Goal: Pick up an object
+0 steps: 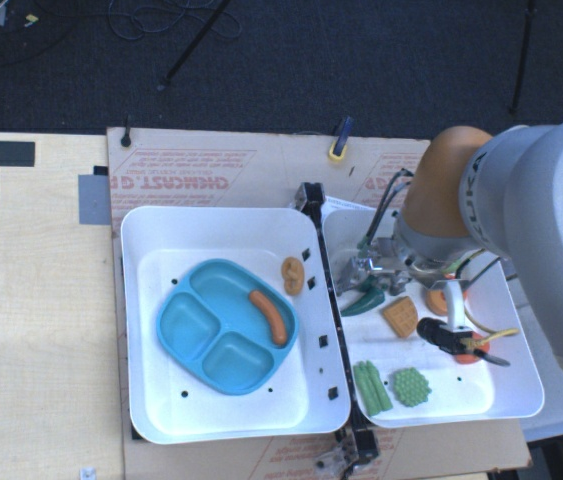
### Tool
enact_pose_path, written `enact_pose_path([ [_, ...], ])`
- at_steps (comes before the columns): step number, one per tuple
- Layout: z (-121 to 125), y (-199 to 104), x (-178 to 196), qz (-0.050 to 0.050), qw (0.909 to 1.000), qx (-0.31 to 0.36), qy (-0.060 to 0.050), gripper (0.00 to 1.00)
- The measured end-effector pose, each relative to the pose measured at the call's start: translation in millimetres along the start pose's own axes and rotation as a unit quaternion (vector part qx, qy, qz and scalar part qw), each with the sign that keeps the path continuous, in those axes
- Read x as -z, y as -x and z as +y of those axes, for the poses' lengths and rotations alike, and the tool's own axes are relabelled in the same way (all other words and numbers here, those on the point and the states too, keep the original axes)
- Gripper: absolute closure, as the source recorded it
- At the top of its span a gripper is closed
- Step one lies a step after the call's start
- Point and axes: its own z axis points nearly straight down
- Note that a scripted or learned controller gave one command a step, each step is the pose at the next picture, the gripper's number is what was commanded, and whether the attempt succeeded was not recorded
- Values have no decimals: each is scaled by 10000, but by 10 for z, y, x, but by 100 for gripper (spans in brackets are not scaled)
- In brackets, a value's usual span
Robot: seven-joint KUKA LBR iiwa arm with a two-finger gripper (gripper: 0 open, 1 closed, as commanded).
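Though unable to tell the pincer [369, 272] clenched or released, feared a scrape along the right bin [342, 340] at its left wall, or shoving the dark green piece [363, 300] into the cracker [399, 316].

We find two bins side by side. The left bin [151, 268] holds a divided tray [201, 343] with a sausage [271, 315] on its right part; a small lump [293, 275] lies right of it. The right bin [516, 388] holds the clutter.
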Motion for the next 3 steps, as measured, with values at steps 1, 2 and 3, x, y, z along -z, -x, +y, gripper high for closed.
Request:
enact_pose_path([
  [1, 5, 10, 112, 4, 10000, -20, -1, 100],
  [2, 4, 60, 529, -5, 10000, -30, 31, 100],
  [3, -87, 31, 1048, -5, 10000, -12, 40, 100],
])
